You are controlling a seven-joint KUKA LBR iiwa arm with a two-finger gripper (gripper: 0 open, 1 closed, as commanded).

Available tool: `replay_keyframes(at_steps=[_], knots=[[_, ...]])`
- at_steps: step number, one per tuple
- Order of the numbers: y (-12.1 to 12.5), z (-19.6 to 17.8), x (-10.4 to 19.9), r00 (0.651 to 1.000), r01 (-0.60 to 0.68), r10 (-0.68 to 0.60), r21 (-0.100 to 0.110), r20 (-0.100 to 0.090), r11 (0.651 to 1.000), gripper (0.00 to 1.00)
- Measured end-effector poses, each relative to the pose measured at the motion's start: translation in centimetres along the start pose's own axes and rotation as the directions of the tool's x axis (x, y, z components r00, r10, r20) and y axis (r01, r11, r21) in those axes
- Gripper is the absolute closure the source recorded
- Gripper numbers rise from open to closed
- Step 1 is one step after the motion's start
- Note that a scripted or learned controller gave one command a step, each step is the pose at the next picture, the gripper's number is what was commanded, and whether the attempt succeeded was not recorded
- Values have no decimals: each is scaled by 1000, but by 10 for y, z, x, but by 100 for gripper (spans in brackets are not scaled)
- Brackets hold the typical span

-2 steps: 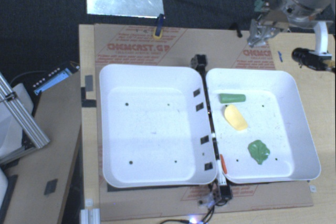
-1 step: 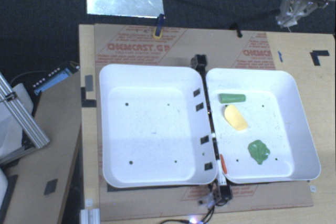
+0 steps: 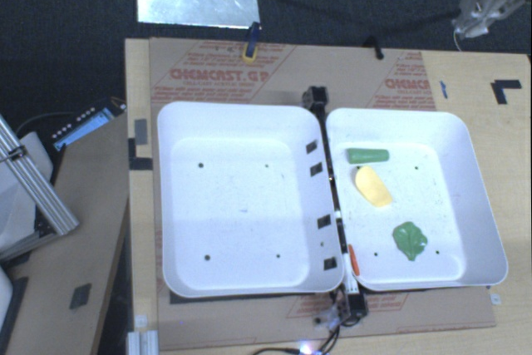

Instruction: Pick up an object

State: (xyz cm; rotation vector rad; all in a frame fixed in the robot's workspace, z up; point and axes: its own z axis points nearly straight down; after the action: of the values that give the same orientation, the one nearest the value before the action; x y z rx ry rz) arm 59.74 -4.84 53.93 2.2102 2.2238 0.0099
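Hovering end effector [image 3: 486,8] top right, beyond right bin [image 3: 474,179]

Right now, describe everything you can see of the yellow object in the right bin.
The yellow object is a smooth, rounded oblong, matte like soft plastic or foam. It lies flat on the right bin floor, tilted diagonally, left of centre. Just below the green cylinder, above the crumpled green piece; it appears to touch neither.
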Motion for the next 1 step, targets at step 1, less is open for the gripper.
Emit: replay_keyframes(at_steps=[1], knots=[[-56, 3, 37, 1000, 1, -1, 6, -2, 1000, 100]])
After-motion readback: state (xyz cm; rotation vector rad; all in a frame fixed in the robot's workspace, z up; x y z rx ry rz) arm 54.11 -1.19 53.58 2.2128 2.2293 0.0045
